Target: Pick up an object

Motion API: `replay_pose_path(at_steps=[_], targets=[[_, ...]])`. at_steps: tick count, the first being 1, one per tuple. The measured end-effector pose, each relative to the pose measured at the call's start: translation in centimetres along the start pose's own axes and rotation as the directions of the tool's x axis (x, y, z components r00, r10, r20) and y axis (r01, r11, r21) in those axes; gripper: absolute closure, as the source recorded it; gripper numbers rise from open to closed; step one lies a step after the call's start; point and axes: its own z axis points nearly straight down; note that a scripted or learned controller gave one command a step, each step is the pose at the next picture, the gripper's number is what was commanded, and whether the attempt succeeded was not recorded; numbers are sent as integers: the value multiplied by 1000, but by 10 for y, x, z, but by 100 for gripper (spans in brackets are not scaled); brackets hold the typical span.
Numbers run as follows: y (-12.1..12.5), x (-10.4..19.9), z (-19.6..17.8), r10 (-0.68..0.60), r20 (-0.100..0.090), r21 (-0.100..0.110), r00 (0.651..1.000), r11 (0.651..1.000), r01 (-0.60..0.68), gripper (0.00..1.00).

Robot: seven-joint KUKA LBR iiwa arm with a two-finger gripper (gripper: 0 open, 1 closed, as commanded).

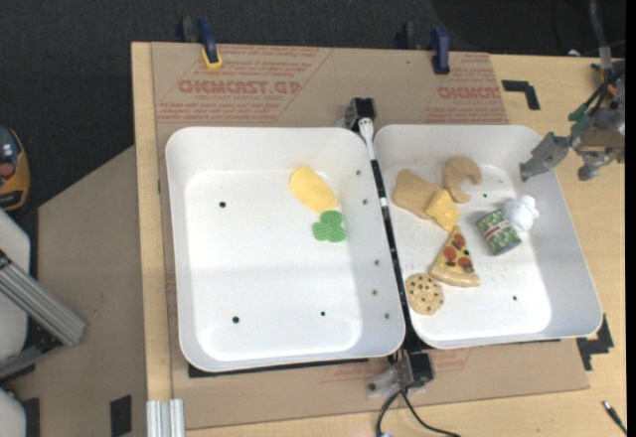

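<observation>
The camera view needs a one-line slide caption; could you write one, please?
Gripper at the right bin's far edge, toy foods inside; yellow piece and green piece in the left bin.

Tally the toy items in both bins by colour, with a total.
Yellow: 2, the oblong yellow piece and small yellow wedge
Green: 2, the green leafy piece and green-labelled can
Tan: 3, the tan bread chunk, curved tan piece and round chip cookie
Multicoloured: 1, the pizza slice
White: 1, the small white lump
Total: 9
</observation>
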Motion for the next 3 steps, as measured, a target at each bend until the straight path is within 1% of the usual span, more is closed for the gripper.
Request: replay_pose_path(at_steps=[1,2,3], targets=[[1,0,-11,-1,2,-4,1000,1000,1,100],[-40,82,-69,-8,-2,-5,1000,1000,8,100],[-58,127,-15,-4,-4,9,1000,1000,5,100]])
